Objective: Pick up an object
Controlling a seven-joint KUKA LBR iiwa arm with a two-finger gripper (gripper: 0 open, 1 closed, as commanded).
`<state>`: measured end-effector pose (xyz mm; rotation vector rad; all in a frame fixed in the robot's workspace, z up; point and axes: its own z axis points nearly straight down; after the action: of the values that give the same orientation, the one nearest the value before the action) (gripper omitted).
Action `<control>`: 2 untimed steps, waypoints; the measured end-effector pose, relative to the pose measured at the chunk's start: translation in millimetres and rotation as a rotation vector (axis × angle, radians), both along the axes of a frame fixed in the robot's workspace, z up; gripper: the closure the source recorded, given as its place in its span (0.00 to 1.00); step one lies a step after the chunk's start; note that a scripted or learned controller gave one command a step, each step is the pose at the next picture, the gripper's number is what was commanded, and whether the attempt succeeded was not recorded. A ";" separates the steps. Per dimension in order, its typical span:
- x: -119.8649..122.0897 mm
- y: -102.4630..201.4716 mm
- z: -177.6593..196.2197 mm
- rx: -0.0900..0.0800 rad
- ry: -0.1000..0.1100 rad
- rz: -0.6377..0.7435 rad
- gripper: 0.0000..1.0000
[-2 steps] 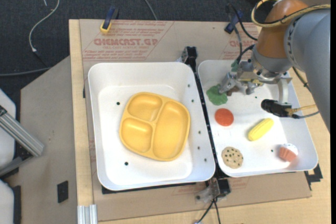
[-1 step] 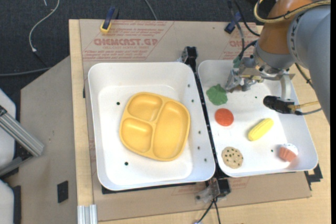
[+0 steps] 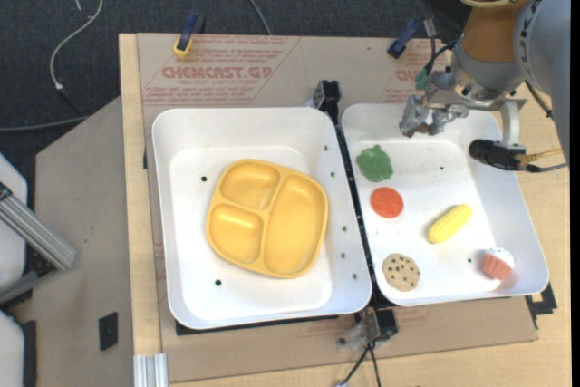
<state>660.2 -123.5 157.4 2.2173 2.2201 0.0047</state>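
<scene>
Presumably the claw [image 3: 426, 118], whether apart or together I cannot tell, should descend squarely over the broccoli [image 3: 374, 163] just beside it.

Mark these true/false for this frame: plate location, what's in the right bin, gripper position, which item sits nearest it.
1. The yellow divided plate lies in the left bin. True.
2. The right bin holds five food items. True: a green broccoli piece, a red tomato slice, a yellow corn cob, a cookie and a pink-and-white piece.
3. The gripper is over the left bin. False: it is at the right bin's far edge.
4. The cookie is the item nearest the gripper. False: the broccoli piece is nearest; the cookie lies at the near edge.
5. The tomato slice sits on the plate. False: it lies in the right bin.
</scene>
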 end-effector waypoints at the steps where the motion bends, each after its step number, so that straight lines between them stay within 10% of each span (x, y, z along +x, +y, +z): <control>1: 4.1 -9.1 51.3 0.000 0.000 -0.001 1.00; 2: 5.3 -8.9 105.8 0.000 -0.002 0.000 1.00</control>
<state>665.5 -132.4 263.2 2.2161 2.2193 0.0061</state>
